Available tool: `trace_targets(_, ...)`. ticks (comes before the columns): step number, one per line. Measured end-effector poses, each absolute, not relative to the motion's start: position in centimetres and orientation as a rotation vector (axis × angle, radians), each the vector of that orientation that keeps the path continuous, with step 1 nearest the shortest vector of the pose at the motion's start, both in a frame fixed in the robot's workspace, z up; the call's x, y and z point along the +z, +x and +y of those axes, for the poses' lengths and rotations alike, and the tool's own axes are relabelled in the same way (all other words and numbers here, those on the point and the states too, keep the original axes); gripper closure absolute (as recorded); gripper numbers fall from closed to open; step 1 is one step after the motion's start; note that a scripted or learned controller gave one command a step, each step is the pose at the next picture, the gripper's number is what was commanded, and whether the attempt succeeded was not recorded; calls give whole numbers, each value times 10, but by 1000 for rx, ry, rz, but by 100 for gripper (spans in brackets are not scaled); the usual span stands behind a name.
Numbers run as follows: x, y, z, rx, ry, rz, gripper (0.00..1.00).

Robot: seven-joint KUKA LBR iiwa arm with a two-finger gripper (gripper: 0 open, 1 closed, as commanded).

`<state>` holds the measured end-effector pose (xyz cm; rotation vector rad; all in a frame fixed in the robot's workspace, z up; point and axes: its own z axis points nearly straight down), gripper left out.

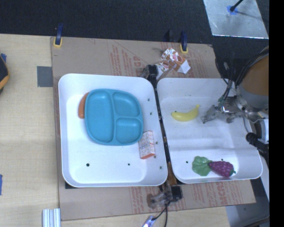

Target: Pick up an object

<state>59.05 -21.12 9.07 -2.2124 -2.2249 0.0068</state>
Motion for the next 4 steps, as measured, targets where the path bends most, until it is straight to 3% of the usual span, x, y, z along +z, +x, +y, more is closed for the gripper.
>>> trace_targets(1,197,629,-173,0,-2216,-2226,0)
trace_targets(2,111,609,-178,5,-2216,-2227,0)
trace_targets(3,92,569,-213,6,-2215,-2225,0)
trace_targets(4,210,657,-212,0,-2218,-2227,0)
